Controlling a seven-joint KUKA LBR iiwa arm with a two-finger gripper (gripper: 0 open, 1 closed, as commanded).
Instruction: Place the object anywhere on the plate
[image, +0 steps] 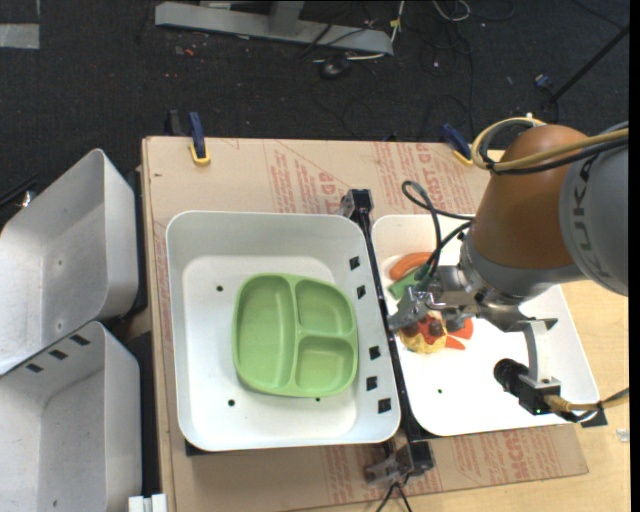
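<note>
A green sectioned plate (296, 335) lies in the left white bin (200, 400). In the right bin (470, 410), my gripper (418, 310) hangs low over a small heap of toy food near the bin's left wall. The heap shows an orange piece (405, 266) at the back, a green piece (401, 288) beside it, a yellow piece (425, 345) and a red-orange piece (457, 341) under the gripper. The arm's wrist covers much of the heap.
A black divider with clips (378, 320) runs between the two bins. Two spare white bins (60, 300) stand off the bench to the left. The bench's cardboard top (290, 170) stretches behind the bins.
</note>
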